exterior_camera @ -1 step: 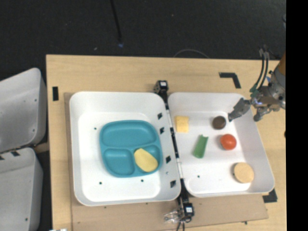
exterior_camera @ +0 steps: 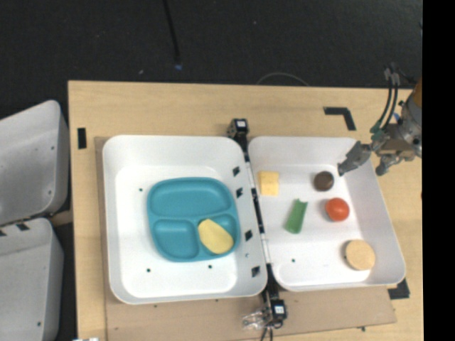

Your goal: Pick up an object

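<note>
Claw (exterior_camera: pixel 368 159) spread, holding nothing, over right bin's (exterior_camera: pixel 313 279) upper-right rim | nearest object: brown ball (exterior_camera: pixel 324 181), beside red ball (exterior_camera: pixel 337 209) | risk: ball rolling off closing fingers, or fingers striking rim.

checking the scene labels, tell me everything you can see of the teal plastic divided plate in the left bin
The teal plastic divided plate is a rounded rectangle with a raised rim and low ridges that split it into one wide compartment along the top and two smaller ones below. It looks smooth, matte and undamaged. It lies flat, right side up, near the middle of the left white bin, resting on the bin's floor and apart from its walls. A yellow oval piece sits in its lower right compartment, overlapping the rim there.
</note>
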Tool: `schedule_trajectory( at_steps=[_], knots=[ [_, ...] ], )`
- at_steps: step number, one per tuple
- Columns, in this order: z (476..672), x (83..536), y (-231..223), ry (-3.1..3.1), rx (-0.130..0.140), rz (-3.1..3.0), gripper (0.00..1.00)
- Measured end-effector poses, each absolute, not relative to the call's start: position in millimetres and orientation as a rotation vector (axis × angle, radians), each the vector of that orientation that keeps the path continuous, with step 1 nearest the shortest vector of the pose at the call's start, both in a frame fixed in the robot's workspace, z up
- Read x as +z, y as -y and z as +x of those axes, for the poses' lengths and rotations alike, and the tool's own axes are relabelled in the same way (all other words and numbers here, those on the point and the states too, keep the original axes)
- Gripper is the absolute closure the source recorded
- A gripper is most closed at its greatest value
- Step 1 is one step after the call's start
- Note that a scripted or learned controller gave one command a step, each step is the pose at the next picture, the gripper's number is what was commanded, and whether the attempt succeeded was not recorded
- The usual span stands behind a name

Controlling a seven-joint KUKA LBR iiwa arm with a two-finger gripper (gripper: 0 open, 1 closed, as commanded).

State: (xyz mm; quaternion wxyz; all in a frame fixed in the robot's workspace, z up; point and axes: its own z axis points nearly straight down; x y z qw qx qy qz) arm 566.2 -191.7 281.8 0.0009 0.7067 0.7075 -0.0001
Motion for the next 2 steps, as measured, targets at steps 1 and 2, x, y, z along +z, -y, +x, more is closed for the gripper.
schedule_trajectory(
  at_steps=[1, 2],
  knots=[
    [564.6, 219.5, 188.3, -2.221, -0.006, 2.226, 0.00],
    [555.7, 170.7, 195.1, -2.220, -0.006, 2.225, 0.00]
  ],
)
